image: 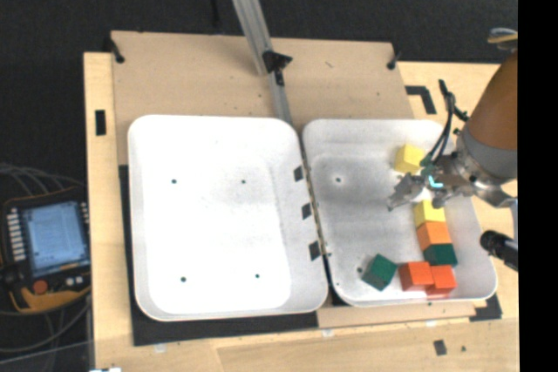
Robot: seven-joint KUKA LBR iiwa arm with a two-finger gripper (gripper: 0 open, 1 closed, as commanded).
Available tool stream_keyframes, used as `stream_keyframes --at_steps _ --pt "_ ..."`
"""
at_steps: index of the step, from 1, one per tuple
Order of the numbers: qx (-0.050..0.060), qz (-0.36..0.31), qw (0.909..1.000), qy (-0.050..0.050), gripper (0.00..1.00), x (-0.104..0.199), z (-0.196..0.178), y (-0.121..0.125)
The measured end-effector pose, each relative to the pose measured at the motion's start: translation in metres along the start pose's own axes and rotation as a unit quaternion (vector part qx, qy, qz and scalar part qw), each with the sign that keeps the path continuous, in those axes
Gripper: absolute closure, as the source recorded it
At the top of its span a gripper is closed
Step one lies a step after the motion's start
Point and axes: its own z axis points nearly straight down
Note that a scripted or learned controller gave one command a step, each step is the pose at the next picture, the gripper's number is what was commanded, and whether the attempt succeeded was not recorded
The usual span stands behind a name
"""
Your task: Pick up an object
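Approach step: the claw (417, 190) is hovering low in the right bin (349, 213), fingers spread and holding nothing, between two yellow blocks (408, 158). Next move, likely: centring on one block, descending, closing.

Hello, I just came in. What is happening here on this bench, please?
A robot arm reaches in from the right over the right bin, which holds small coloured blocks. Its gripper sits low among them, just below a yellow block and above another yellow block. Orange blocks and two green blocks lie nearer the bin's front edge. Nothing shows clearly between its fingers, so no pickup can be confirmed. The left bin plays no part at this moment.
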Motion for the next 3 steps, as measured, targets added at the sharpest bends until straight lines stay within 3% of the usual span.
stream_keyframes --at_steps 1,3 --pt "-0.002 0.001 1.0000 -0.001 0.00 0.000 -0.002 0.001" --pt "0.000 0.001 1.0000 -0.001 0.00 -0.011 0.104 -0.005"
